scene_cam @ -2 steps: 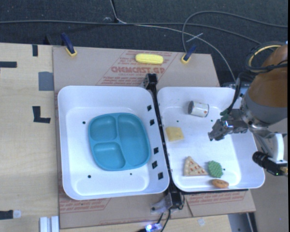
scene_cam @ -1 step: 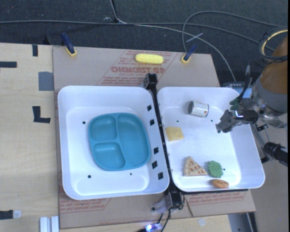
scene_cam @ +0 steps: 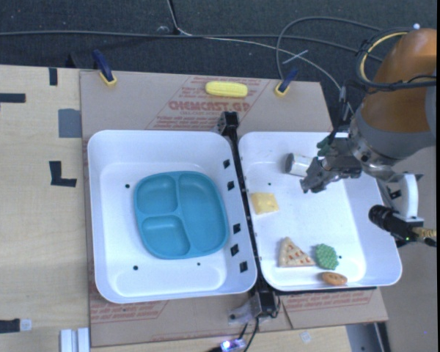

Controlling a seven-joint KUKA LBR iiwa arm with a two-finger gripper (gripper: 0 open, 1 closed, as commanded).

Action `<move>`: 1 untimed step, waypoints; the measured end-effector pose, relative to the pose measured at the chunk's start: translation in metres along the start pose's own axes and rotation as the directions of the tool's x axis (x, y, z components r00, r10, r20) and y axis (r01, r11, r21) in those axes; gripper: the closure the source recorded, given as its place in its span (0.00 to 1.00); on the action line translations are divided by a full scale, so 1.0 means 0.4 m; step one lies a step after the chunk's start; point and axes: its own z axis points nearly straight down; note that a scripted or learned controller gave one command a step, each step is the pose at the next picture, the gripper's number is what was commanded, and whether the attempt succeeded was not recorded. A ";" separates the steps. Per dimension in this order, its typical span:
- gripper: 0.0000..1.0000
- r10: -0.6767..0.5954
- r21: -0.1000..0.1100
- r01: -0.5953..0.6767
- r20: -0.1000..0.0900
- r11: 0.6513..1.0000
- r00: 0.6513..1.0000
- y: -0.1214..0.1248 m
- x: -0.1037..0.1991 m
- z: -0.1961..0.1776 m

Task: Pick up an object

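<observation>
The right bin [scene_cam: 367, 229] holds a pale yellow cheese-like block [scene_cam: 264, 202] near its left wall. A pizza slice toy [scene_cam: 293, 254], a green broccoli piece [scene_cam: 325, 256] and a small orange piece [scene_cam: 334, 277] lie along its front edge. My gripper [scene_cam: 313, 178] hangs over the upper middle of this bin, above and to the right of the yellow block. A small grey-and-white object [scene_cam: 296, 164] lies just left of the gripper near the back wall. I cannot tell how the fingers stand.
The left bin [scene_cam: 110, 196] holds a blue divided plate [scene_cam: 180, 213]. A yellow banana-like toy [scene_cam: 226, 89] lies on the cardboard behind the bins, between two clamps [scene_cam: 103, 68]. Cables run across the dark floor at the back.
</observation>
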 end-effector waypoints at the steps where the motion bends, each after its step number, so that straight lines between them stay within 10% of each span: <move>1: 1.00 0.001 0.000 -0.001 0.001 1.000 1.000 0.066 0.102 0.013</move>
